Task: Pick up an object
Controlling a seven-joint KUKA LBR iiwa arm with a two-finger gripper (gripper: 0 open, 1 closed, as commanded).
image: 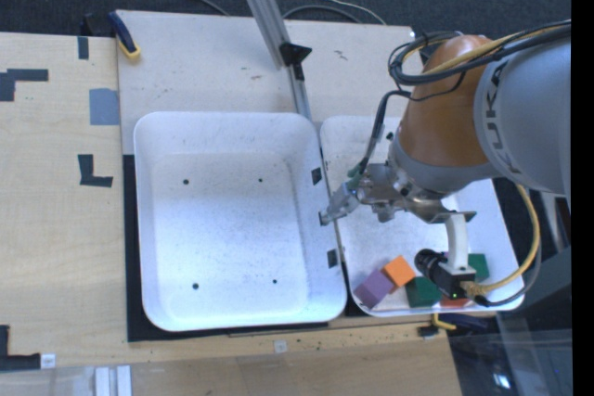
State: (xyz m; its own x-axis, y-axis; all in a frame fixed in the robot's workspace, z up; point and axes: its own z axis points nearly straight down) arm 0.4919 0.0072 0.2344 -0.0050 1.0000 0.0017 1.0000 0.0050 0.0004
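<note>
The objects to pick from lie bunched in the near corner of the right bin (506,227): an orange block (400,271), a purple block (374,287) touching it on its near-left side, a dark green block (424,293) just beside them, and another green block (477,265) and a red piece (454,300) half hidden behind cabling. My gripper (364,199) hangs over the same bin, near the wall it shares with the left bin (153,153), and apart from the cluster. Nothing sits in my jaws, and whether they are spread or pressed together I cannot tell from this slant. I judge this the approach step. Next I must shift toward the near corner, settle over one block, likely the orange one, and descend.
</note>
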